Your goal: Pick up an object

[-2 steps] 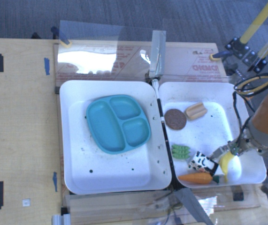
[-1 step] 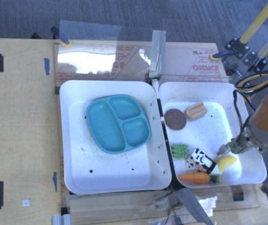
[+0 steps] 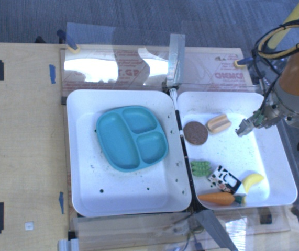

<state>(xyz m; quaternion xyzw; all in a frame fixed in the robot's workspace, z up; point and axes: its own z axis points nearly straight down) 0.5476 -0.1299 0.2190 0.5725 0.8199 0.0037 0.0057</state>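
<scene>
Blue divided plate (image 3: 132, 137) lies in L bin (image 3: 81, 156), alone. R bin (image 3: 275, 156) holds brown disc (image 3: 195, 132), bread roll (image 3: 218, 123), green piece (image 3: 200, 167), black-white item (image 3: 224, 179), carrot (image 3: 220, 198), banana (image 3: 252, 181). Hand (image 3: 246, 126) hovers over R bin's upper right, nothing seen betw. fingers; open or closed: cannot tell. Step: approach, pre-grasp. Judged nearest target: bread roll, just left of hand. Next move needs shift left, descent, then closing.
</scene>
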